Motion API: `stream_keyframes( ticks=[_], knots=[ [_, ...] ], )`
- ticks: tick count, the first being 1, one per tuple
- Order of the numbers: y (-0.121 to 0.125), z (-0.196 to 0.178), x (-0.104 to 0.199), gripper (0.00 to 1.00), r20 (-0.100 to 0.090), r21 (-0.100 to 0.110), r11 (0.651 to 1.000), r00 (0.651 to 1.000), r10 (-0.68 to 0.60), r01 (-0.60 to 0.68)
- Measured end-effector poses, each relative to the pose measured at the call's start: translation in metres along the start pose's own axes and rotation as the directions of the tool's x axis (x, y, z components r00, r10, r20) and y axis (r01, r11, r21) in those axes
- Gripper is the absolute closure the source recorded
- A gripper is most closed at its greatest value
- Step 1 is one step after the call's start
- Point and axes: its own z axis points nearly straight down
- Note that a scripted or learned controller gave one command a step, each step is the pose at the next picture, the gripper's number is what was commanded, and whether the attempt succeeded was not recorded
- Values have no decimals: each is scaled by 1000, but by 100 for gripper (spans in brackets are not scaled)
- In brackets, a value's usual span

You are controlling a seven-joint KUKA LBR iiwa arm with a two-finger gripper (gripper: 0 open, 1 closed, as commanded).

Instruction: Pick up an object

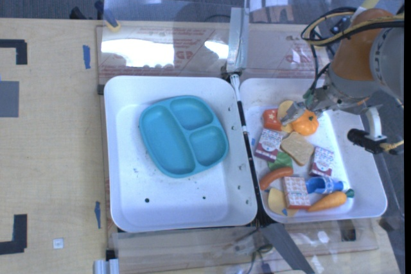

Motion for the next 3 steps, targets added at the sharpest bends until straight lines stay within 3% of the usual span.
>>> stream_keyframes(
  ticks=[1, 2, 3],
  knots=[
    [2, -11, 0, 100, 2, -4, 1000, 1000, 0, 0],
    [32, -99, 66, 100, -3, -1, 1000, 1000, -20, 20],
    [54, -102, 100, 100, -1, 9, 941, 941, 338, -338]
  ],
)
